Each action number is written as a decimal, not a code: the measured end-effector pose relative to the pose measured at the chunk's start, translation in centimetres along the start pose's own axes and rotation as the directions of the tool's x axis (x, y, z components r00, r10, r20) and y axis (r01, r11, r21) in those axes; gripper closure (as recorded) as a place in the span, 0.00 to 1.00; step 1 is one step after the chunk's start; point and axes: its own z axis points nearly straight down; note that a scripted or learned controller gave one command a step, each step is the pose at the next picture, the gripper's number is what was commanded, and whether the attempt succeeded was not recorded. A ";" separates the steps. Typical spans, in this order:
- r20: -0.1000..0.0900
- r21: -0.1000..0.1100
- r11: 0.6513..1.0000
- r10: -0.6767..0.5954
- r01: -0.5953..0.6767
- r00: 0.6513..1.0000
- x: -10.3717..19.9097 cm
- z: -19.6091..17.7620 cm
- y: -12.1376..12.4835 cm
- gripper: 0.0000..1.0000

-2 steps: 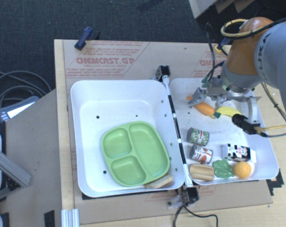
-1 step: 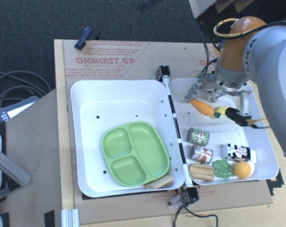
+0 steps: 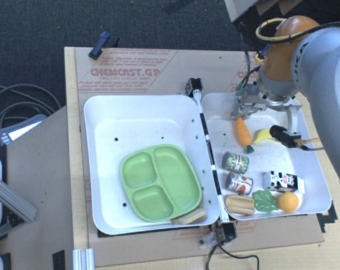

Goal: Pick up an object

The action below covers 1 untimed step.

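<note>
Two shallow white bins sit side by side on the worktop; the claw [image 3: 244,110] hangs in the right bin [image 3: 313,167], w/ the small orange plastic carrot [image 3: 243,133] lying just below it, likely the target. Can't tell whether the claw is apart or together, too small and blurred. Risk, imo: yellow plastic banana [image 3: 264,135] lies just beside the carrot, so an off-centre drop could nudge or roll the carrot away and close on nothing.

Glossy white plastic bins [image 3: 102,128], smooth matt green plastic tray [image 3: 159,181], printed brown cardboard bench cover [image 3: 125,69].
</note>
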 end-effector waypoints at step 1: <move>-0.005 0.008 1.000 0.001 -0.001 1.000 5.2 -9.0 -6.7 1.00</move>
